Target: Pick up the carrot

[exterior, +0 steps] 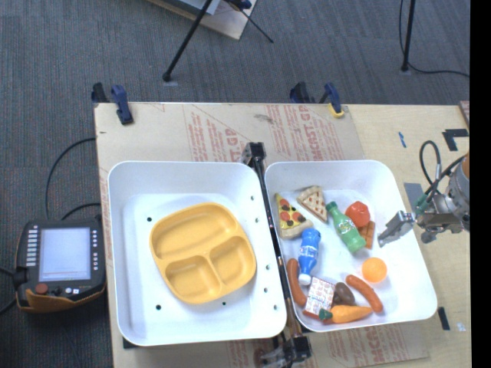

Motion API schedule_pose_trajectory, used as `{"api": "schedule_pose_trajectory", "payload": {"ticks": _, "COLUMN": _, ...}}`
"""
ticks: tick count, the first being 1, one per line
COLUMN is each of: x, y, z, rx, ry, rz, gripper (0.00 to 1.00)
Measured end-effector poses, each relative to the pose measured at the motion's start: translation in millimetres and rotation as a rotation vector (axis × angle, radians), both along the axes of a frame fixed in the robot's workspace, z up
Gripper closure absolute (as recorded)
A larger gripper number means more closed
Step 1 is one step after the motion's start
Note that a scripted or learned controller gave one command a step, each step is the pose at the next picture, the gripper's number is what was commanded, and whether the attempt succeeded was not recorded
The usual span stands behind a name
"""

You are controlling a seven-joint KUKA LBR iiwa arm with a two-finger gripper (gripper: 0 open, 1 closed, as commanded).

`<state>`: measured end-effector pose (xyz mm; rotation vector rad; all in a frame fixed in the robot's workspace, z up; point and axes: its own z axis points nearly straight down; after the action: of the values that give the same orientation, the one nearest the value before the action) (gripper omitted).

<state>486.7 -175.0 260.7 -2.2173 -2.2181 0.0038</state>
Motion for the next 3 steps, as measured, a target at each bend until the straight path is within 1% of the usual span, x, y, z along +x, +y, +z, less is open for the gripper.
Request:
{"api": "schedule_pose_trajectory", "payload": {"ticks": 1, "x": -9.5, "y": -13.1, "z": -175.5, "rx": 0.002, "ry": 0.000, "rz": -0.193, "gripper": 0.00}}
{"api": "schedule_pose_trajectory", "payload": {"ticks": 2, "x": -12.1, "y": -13.8, "z": -170.2, "rx": 0.006, "ry": 0.010, "rz": -0.203, "gripper": 1.00}}
{"api": "schedule_pose_trajectory", "payload": {"ticks": 3, "x": -12.2, "y": -14.0, "z": -170.4, "rx": 0.006, "ry": 0.010, "rz": -0.205, "gripper": 0.00}}
